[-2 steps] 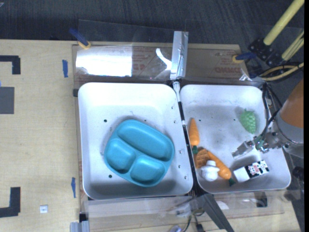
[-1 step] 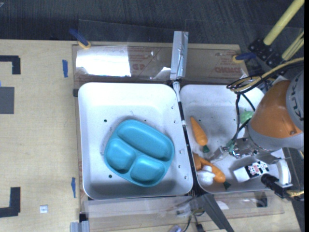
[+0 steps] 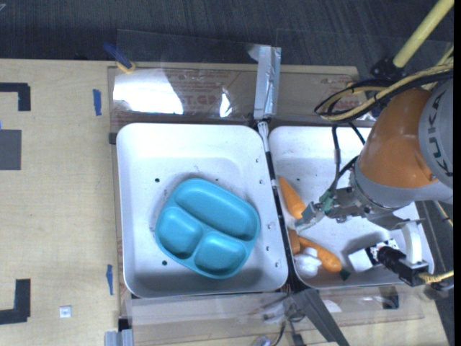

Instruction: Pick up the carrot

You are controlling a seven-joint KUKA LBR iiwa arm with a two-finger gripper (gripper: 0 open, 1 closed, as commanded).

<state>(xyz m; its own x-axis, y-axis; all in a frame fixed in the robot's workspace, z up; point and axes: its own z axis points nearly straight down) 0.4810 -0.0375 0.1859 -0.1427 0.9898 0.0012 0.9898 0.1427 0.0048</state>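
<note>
An orange carrot (image 3: 290,198) lies in the right bin (image 3: 310,157), close to its left wall and pointing toward the back. A second orange carrot-shaped piece (image 3: 323,256) lies near the bin's front edge, with a small orange bit (image 3: 294,241) just left of it. My gripper (image 3: 311,215) hangs low over the bin, just right of the first carrot's near end and above the front piece. Nothing shows as held in it. The arm's orange band (image 3: 392,150) hides much of the bin's right half.
The left bin (image 3: 144,157) holds a blue divided plate (image 3: 207,226). A white object (image 3: 308,265) sits at the right bin's front left corner. Cables (image 3: 360,96) loop behind the right bin. The divider between the bins (image 3: 268,171) runs right beside the carrot.
</note>
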